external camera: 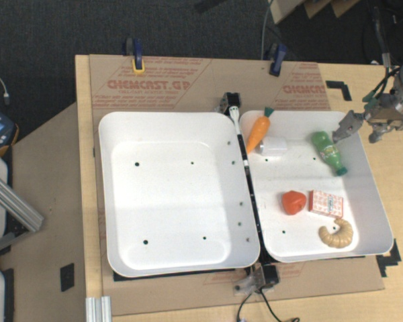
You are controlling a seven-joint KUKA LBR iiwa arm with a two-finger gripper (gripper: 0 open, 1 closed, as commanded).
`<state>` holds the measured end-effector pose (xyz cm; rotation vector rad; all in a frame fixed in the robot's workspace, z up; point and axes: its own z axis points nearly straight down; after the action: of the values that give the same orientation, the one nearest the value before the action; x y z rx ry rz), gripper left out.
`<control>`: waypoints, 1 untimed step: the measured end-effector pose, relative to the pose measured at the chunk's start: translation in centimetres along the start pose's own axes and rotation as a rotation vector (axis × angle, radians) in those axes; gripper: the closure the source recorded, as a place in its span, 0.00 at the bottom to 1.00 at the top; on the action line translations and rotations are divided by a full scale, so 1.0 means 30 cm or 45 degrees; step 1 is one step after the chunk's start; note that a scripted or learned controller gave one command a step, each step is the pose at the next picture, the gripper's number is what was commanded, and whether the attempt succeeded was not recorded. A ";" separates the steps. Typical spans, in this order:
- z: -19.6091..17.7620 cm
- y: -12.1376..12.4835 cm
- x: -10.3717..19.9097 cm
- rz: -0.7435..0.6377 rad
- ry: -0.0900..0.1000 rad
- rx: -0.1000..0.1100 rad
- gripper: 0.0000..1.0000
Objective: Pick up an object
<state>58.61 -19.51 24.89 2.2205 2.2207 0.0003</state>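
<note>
The right bin (369, 200) holds several objects. An orange carrot (257, 131) lies at its back left, with a small whitish piece (274, 147) beside it. A green bottle (328, 151) lies at the back right. Toward the front are a red rounded object (293, 202), a small pink patterned box (326, 204) and a tan curved pastry-like toy (338, 234). My gripper (360, 129) hangs over the bin's back right corner, just right of the green bottle. Its fingers are spread open with nothing between them.
The left bin (114, 180) sits beside the right one, with a black divider strip (245, 173) between them. Blue clamps (277, 59) hold the cardboard base at the back. Cables and grey hardware lie off the bench to the left.
</note>
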 end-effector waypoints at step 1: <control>-0.309 -0.208 -0.106 0.006 -0.006 -0.010 0.00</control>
<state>52.35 -22.68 34.17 2.2195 2.2091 0.0036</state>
